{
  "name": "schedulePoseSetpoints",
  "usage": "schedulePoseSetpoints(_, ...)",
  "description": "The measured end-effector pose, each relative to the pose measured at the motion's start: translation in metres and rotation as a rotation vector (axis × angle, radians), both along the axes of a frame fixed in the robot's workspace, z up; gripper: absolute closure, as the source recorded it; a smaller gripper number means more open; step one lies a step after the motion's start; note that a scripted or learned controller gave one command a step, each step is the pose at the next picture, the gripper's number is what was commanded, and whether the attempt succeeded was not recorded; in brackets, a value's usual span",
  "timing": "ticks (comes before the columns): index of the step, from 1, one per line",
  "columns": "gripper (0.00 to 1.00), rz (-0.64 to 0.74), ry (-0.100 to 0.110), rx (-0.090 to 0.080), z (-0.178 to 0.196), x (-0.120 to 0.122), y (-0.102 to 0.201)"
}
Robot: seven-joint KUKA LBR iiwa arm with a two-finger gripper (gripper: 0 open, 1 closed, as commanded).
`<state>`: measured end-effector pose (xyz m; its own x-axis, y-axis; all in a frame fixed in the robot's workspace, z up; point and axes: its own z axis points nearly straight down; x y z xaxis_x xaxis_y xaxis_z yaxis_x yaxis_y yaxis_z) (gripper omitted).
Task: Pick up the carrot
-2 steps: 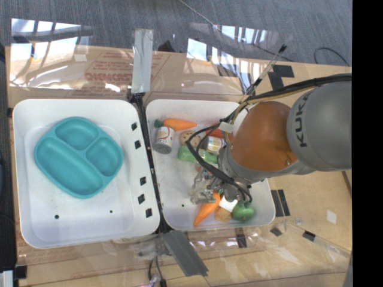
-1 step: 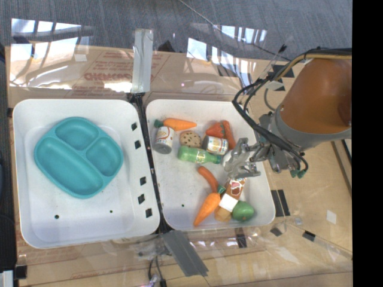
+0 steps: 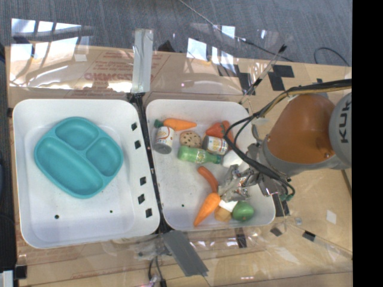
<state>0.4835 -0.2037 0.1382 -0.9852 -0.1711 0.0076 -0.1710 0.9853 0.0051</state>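
My end effector (image 3: 235,187) sits low in the right bin (image 3: 179,217), near its lower right corner; how it is set, and whether it has hold of anything, I cannot tell from this slant, since metal and cables blur together there. There are two carrots; one (image 3: 207,208) lies tilted just left of my end effector, its thick end toward me and its tip pointing down-left to the bin's edge; the other (image 3: 178,124) lies flat near the top wall, well apart from me. I judge the near one my likelier target.

The risks come from crowding; a green round fruit (image 3: 243,210) and a small pale piece (image 3: 224,211) press against the carrot's thick end, and a red sausage (image 3: 207,177) lies just above; closing here could catch a neighbour instead, or nudge the tapered carrot so it slips out sideways; the bin wall is also close. The blue plate (image 3: 76,155) in the left bin (image 3: 36,226) is well clear.
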Motion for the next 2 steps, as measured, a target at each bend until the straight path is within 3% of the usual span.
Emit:
schedulePoseSetpoints(1, 1.0, -0.277, -0.006, -0.003, -0.017, 0.008, 0.041)
schedulePoseSetpoints(2, 1.0, -0.157, -0.004, -0.003, 0.004, -0.007, 0.069)
